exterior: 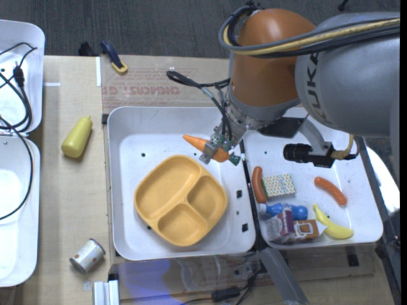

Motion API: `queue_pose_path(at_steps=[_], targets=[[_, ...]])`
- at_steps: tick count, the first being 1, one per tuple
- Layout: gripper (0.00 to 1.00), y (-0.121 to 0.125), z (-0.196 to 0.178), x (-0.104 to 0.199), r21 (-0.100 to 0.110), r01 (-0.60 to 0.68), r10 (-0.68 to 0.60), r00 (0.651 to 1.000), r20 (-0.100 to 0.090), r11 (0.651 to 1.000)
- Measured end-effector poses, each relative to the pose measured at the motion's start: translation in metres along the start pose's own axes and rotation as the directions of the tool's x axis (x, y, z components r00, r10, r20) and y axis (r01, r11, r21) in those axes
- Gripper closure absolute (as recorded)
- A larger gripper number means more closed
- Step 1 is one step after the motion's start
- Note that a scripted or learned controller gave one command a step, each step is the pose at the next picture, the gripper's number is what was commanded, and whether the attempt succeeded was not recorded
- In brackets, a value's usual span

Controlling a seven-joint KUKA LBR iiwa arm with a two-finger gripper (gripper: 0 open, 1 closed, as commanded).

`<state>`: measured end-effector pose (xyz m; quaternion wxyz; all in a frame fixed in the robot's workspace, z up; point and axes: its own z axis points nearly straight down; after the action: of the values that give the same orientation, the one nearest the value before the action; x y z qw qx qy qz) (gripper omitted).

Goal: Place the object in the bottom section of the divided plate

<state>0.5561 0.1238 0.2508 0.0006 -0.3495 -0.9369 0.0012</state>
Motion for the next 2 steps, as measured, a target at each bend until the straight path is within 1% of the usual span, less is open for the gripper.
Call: queue_pose_path(at_steps=[1,2], targets=[[1.00,0.003,-0.008,0.018,-0.001,-0.139,0.139,0.990,0.001,0.990],[1.00,0.031,0.083,0.026,0.002,-0.259,0.259,0.966,0.000,0.966]])
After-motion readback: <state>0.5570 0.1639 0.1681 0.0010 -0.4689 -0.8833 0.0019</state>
